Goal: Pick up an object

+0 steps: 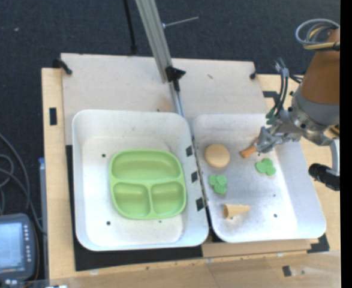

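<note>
- Over the right bin (295, 212), toward its upper right, the pincer (264, 144) hangs low; whether it is released or clenched I cannot tell.
- Just left of its tip lies a small orange piece (246, 152), close to touching, likely the target.
- Nothing looks lifted: the pick seems not yet done, with grasp and raise left.
- Just below sits a green piece (265, 167); farther left a tan bun (217, 156), a second green piece (218, 183), and a cone (235, 210).
- Well apart, the left bin (92, 125) holds a green tray (147, 183).
</note>
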`<state>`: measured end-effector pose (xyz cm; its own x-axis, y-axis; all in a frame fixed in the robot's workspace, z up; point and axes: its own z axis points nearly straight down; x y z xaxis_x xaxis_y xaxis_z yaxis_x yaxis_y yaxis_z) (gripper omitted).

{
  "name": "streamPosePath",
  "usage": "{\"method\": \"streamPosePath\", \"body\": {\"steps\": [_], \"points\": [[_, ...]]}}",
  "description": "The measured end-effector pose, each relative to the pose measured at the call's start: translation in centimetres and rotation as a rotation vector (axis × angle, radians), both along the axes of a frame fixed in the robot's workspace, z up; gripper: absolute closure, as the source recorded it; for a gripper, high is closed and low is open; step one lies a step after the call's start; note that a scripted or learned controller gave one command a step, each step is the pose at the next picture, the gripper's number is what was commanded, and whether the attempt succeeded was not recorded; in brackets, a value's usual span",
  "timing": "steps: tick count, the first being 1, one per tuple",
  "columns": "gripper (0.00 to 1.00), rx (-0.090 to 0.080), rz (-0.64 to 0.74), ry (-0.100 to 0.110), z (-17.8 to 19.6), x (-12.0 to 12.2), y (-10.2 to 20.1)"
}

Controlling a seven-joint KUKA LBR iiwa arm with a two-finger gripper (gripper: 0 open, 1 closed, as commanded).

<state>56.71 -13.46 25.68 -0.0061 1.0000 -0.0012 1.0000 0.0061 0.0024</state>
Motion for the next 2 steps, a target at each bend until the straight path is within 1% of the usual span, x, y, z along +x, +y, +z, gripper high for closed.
{"method": "streamPosePath", "body": {"steps": [1,2], "points": [[1.00,0.002,0.001,0.000,0.4,1.8,5.3],[1.00,0.001,0.000,0.001,-1.0,3.9,9.7]]}}
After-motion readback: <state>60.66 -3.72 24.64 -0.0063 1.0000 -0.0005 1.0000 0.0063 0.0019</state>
